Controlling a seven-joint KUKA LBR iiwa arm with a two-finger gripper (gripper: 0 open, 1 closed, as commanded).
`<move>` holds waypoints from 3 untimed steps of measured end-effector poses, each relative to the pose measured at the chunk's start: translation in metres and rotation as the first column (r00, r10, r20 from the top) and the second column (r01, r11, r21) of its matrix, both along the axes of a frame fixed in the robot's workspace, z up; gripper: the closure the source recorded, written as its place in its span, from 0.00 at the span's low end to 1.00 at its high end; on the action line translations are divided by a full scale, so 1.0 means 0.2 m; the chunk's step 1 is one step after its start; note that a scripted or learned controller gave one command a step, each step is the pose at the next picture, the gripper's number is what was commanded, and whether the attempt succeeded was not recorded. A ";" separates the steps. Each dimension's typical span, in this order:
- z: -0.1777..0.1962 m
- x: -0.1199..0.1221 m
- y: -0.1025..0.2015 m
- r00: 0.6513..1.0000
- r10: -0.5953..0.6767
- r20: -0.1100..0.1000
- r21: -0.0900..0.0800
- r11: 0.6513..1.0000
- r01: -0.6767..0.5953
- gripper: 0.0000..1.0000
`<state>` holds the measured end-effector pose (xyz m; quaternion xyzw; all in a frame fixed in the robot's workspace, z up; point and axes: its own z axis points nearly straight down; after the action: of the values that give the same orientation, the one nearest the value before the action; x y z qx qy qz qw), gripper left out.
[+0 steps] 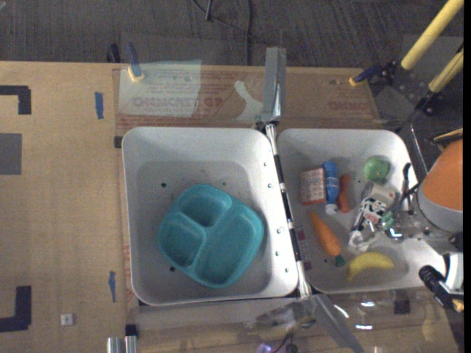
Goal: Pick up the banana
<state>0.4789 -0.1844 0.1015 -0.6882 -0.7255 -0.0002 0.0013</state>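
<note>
The yellow banana [370,262] lies near the front wall of the right bin [390,140], its curve bowed towards the back. My gripper [361,232] reaches in from the right and hovers just behind the banana, a little to its left, with nothing seen in its grasp. The white and black gripper body sits between the banana and a green round fruit [377,168]. An orange carrot [327,237] lies just left of the gripper and the banana.
The right bin also holds a pink-red box [313,185], a blue bottle [332,182] and a small orange-red item [344,193] towards the back. A teal divided plate [212,234] rests in the left bin [147,197].
</note>
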 end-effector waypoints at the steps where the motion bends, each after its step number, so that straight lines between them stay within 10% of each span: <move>1: 0.05 0.00 -0.01 1.000 -0.004 0.003 -0.002 1.000 0.004 1.00; 2: 0.05 0.00 -0.01 1.000 -0.004 0.003 -0.002 1.000 0.004 0.00; 3: -0.07 0.01 0.21 0.999 0.049 0.009 -0.008 0.999 -0.049 0.00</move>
<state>0.4811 -0.1427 0.0882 -0.6703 -0.7421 -0.0007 -0.0047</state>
